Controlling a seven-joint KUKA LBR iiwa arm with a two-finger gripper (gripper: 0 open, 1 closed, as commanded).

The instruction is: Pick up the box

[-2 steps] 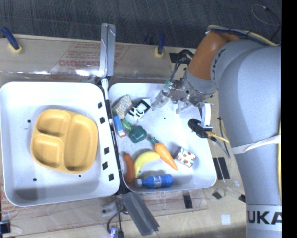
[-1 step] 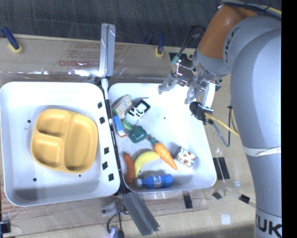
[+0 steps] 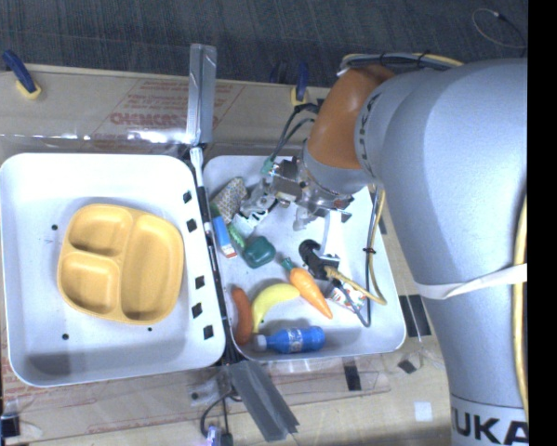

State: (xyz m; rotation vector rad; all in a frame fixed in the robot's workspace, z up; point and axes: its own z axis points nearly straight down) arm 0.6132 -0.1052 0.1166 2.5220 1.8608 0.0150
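Bright even overhead light, soft shadows, slightly soft focus

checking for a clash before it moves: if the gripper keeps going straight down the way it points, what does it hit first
Probably the right bin's floor or the small clutter at its upper left. The gripper hangs over that corner, near a grey patterned item. Depth is hard to judge from this slanted view.

Two bins (image 3: 18, 249), one tray (image 3: 120, 261), one banana (image 3: 273, 300), one carrot (image 3: 311, 291).
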